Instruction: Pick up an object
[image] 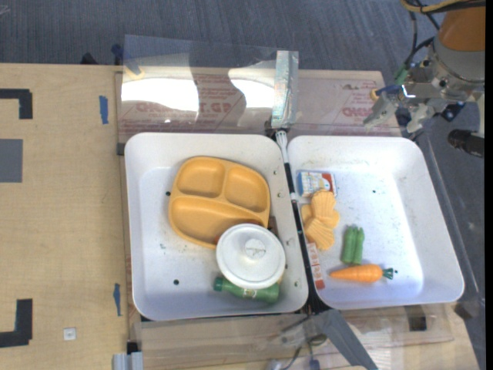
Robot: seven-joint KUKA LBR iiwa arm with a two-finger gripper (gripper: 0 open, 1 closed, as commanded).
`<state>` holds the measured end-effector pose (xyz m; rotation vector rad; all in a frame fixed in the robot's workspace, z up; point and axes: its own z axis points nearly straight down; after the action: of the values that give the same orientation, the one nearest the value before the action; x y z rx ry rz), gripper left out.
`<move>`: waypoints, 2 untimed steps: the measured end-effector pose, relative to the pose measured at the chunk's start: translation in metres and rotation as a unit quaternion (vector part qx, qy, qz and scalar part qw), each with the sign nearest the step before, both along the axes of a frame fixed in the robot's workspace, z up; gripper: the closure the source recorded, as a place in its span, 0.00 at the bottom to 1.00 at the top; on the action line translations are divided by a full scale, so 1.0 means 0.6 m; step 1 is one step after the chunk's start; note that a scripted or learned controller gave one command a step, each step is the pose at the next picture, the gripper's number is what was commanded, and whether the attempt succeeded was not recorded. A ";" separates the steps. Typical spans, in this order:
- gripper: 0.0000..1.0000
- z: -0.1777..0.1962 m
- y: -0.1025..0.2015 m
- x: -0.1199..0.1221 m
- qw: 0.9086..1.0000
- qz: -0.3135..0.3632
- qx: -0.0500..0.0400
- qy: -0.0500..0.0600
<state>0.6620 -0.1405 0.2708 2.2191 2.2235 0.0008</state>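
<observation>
Left bin: the shallow white plastic bin point(146, 206) holds the bigger things.
Right bin: the second shallow white plastic bin point(416, 206) sits touching it along the middle seam and holds the smaller things.
Tray: a yellow-orange divided plastic plate point(216, 195) lies in the left bin, slightly tilted.
Bowl: a round white lidded bowl point(251, 254) overlaps the plate's near corner.
Green bottle: a dark green bottle-like piece point(250, 290) lies on its side under the bowl's near edge, partly hidden.
Arm: the grey arm with its orange band point(466, 21) sits at the far right corner, beyond the right bin's rim.
Gripper: the two-finger gripper point(400, 106) hangs over the bench past the bin, well apart from every object; nothing is between its fingers, and from here I cannot tell whether they are spread or closed.
Right-bin pieces: a pale yellow crinkled toy point(321, 218), a small white-and-blue packet point(316, 182), an orange toy carrot point(357, 274) and a small green toy vegetable point(353, 244).
Progress: nothing is lifted; by my reckoning choosing, reaching and gripping all remain.
Hard to see: the arm is cut off by the frame, and the packet's print is unreadable.
</observation>
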 end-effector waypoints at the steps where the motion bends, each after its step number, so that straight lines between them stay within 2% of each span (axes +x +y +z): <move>1: 0.00 -0.281 0.015 -0.026 0.972 -0.236 0.001 -0.001; 2: 0.00 -0.139 0.093 0.010 0.909 -0.416 0.001 -0.001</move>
<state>0.6680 -0.0849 0.1871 2.9424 1.0983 0.0056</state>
